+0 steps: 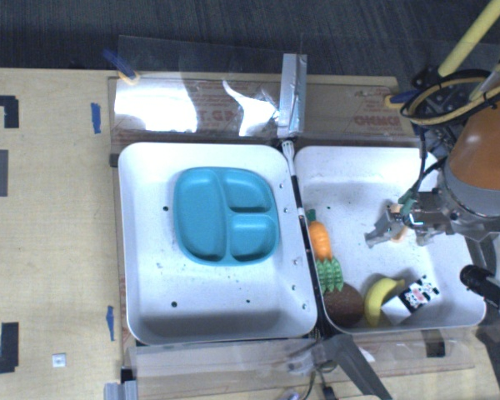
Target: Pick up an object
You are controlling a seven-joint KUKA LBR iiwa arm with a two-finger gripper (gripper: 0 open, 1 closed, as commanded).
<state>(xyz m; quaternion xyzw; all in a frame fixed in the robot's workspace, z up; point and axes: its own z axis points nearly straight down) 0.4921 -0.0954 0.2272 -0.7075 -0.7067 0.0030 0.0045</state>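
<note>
The right bin holds an orange carrot against its left wall. Below the carrot lie a green ridged piece and a brown round fruit. A yellow banana and a small black-and-white object lie near the front wall. My gripper hangs over the bare middle of this bin, right of the carrot and above the banana, apart from both. Nothing shows in its grasp.
The left bin carries a blue divided plate. A metal strip stands behind the divider between the bins. Yellow and black cables loop at the back right above the arm's orange band.
</note>
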